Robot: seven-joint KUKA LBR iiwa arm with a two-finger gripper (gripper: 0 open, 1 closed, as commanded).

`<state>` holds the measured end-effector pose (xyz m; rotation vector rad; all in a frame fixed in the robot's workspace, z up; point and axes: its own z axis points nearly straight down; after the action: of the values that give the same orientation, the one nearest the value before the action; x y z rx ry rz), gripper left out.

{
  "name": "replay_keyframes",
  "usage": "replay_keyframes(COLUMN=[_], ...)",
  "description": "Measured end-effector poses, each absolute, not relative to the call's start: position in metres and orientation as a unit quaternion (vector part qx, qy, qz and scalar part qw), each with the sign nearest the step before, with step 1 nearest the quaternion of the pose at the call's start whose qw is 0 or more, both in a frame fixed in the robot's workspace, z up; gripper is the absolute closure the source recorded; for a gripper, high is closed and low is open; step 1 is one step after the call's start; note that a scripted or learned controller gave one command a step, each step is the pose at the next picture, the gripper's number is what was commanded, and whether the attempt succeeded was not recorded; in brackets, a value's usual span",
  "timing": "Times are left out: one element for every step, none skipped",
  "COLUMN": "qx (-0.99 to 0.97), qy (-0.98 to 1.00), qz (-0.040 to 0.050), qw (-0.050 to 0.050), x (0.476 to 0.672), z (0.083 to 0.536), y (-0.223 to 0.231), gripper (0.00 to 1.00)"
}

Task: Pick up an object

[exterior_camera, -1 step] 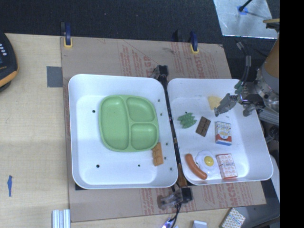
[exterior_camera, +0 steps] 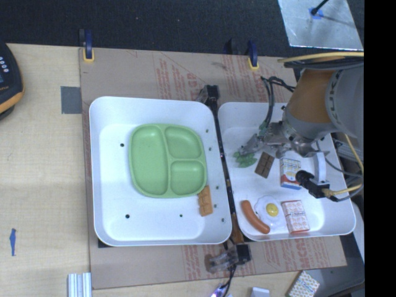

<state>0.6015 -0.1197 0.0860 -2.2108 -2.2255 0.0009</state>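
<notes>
My gripper (exterior_camera: 252,146) hangs low over the upper left part of the right bin (exterior_camera: 337,226), reaching in from the right. Just below its tip lies a green leafy piece (exterior_camera: 245,160), and a brown bar (exterior_camera: 265,164) lies beside that. To the right of the bar stands a small white carton (exterior_camera: 289,172). Along the bin's front lie a sausage (exterior_camera: 254,216), a fried egg (exterior_camera: 270,209) and a pink packet (exterior_camera: 295,216). I see nothing lifted off the bin floor.
The left bin (exterior_camera: 99,166) holds a green divided plate (exterior_camera: 167,159) and a small orange-brown waffle piece (exterior_camera: 205,201) near its right wall. A black cable connector (exterior_camera: 312,186) from the arm hangs over the right bin's right side.
</notes>
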Motion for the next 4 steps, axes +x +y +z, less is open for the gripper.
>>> replay_keyframes(qx=[-0.706, -0.706, -0.706, -0.705], qy=[-0.708, -0.708, -0.708, -0.709], qz=[0.0007, -0.002, 0.0041, -0.0002], qw=[0.002, -0.005, 0.006, -0.002], x=[0.658, 0.658, 0.601, 0.652], z=[0.094, 0.212, 0.085, 0.093], y=[-0.151, -0.173, -0.173, -0.205], gripper=[0.0, 0.0, 0.0, 0.0])
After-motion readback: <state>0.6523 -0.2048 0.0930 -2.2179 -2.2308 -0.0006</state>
